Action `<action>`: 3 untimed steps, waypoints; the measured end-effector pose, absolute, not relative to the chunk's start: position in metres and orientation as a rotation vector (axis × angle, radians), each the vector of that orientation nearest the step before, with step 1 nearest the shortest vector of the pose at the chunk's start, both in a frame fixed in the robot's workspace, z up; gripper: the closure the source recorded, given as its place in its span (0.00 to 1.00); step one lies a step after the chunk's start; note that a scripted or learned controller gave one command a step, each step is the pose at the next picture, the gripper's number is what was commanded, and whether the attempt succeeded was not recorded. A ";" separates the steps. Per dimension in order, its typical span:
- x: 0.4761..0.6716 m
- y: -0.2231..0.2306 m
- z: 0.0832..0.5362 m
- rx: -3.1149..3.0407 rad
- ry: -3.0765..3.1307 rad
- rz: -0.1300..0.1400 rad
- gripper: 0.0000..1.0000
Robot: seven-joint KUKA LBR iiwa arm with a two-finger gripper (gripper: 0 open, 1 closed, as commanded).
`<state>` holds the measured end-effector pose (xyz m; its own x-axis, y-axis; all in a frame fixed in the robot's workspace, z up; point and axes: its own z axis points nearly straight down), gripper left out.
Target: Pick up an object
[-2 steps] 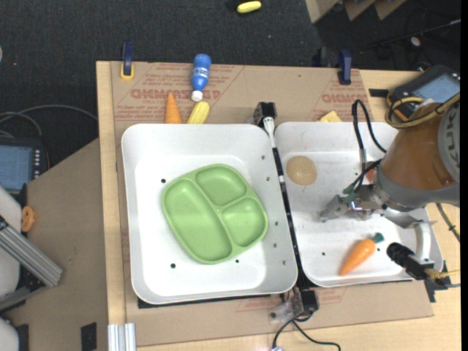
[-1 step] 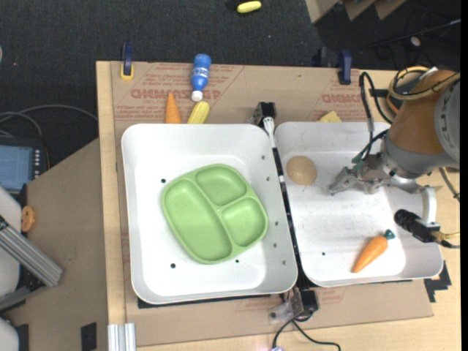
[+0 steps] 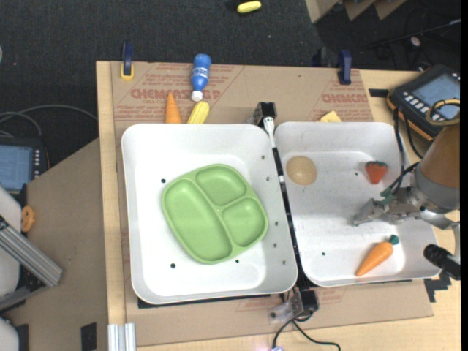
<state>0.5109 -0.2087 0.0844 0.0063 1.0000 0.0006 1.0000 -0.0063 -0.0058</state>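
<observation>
A bench topped with brown cardboard carries two shallow white bins side by side. The left bin, filling the middle of the frame, holds a green divided plate lying flat near its centre. The right bin, at centre right, holds three loose items well apart from one another: a round tan bun near its upper left corner, a small red strawberry toward its upper right, and an orange carrot with a green top by its lower edge.

The grey arm enters from the right edge of the frame, and its hand reaches low over the bare middle of the right bin, between the strawberry above and the carrot below, touching neither. Nothing sits between its fingers; whether they are spread or closed cannot be told from this angle.

Beyond the bins, along the upper edge of the bench, lie a small bottle, another carrot and a corn cob.

The likely risk is a grab at empty bin floor: the hand appears aimed at the gap between items, so closing there would catch nothing. A sideways correction could also nudge the carrot against the bin wall, where the fingers would struggle to get around it.
</observation>
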 end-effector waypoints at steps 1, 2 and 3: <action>0.544 -0.141 0.084 -2.214 -2.230 -0.005 0.00; 0.657 -0.160 0.086 -2.224 -2.235 -0.009 0.00; 0.587 -0.222 0.086 -2.217 -2.213 -0.014 0.00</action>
